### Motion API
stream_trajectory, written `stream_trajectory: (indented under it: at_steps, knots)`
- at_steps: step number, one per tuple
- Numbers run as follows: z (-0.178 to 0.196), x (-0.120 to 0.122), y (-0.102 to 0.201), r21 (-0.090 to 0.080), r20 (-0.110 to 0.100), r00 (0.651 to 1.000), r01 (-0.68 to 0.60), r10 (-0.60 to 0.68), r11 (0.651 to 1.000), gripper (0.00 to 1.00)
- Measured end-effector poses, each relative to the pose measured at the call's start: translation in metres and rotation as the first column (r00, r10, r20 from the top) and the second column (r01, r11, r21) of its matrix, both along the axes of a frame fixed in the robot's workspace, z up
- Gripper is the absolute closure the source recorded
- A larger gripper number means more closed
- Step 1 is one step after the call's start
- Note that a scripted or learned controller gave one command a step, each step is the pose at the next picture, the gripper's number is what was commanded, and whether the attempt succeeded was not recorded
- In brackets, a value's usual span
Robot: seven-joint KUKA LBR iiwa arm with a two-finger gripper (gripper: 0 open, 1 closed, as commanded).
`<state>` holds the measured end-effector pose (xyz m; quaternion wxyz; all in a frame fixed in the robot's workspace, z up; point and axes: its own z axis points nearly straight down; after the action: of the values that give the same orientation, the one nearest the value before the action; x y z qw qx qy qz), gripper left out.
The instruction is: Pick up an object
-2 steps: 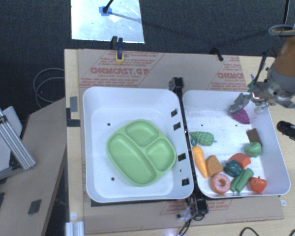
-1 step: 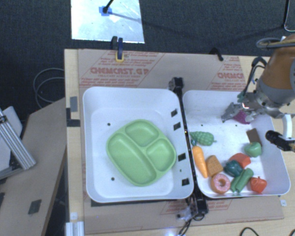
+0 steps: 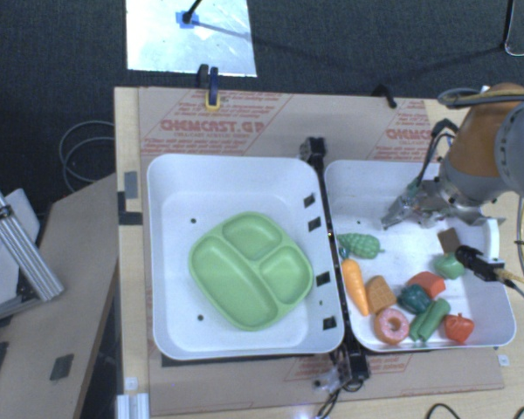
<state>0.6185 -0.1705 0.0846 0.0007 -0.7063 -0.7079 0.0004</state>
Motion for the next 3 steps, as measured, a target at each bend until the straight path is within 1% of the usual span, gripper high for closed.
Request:
stream_trajectory:
  at_steps: [1, 2, 3]
  knots:
    - [0.014, 0.001, 0.000, -0.001, 0.005, 1.000, 0.000, 0.000, 1.000, 1.00]
    - [0.079, 0.004, 0.002, -0.002, 0.009, 1.000, -0.003, 0.003, 1.000, 1.00]
    - [0.134, 0.001, 0.011, -0.002, 0.009, 1.000, -0.004, 0.004, 1.000, 1.00]
